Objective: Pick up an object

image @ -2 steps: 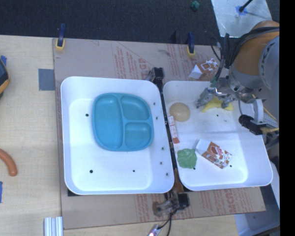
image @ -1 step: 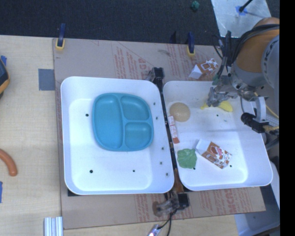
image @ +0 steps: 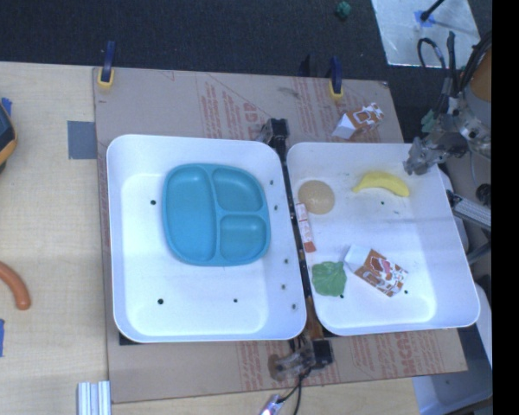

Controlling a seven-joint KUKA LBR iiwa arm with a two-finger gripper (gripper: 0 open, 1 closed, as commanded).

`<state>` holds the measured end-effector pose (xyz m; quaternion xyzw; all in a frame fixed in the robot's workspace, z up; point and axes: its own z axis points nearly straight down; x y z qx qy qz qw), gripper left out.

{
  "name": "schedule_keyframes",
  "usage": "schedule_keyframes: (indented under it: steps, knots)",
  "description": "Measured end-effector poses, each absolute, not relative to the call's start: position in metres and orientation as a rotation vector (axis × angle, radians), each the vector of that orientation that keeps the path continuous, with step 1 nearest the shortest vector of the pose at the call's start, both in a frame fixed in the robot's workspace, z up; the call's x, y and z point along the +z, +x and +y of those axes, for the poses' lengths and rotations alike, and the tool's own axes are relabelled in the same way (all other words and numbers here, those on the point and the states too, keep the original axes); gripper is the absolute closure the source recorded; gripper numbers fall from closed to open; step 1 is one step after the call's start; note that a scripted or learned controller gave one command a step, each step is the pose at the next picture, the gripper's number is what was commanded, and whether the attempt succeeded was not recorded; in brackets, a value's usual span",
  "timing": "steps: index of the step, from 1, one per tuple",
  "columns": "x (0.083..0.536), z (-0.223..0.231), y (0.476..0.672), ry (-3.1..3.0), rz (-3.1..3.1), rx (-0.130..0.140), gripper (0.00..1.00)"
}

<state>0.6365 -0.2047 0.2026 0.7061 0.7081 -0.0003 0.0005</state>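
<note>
So we've got a blue divided plate (image: 216, 213) in the left bin (image: 130, 309). Right bin (image: 450, 309) holds a tan round thing (image: 317, 196), green lump (image: 329, 278), snack packet (image: 377, 271) and banana (image: 381, 182). Gripper (image: 422, 157) sits just right of the banana; can't tell its state.

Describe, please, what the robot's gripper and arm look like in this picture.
The gripper is a small grey metal assembly with dark parts, at the right bin's upper right corner. Black cables loop above it. A bit of the orange band shows at the edge.

pincer (image: 422, 157) hovers at right bin (image: 445, 305) rim beside yellow banana (image: 381, 182).
</note>
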Motion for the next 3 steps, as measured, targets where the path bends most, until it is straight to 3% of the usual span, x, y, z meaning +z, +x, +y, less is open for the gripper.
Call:
schedule_keyframes:
  steps: [1,2,3]
  knots:
    - [0.202,-0.204,0.636,2.218,2.226,-0.002,0.0]
    - [0.093,-0.211,0.655,2.218,2.232,-0.007,0.0]
    - [0.24,-0.19,0.657,2.214,2.226,0.002,0.0]
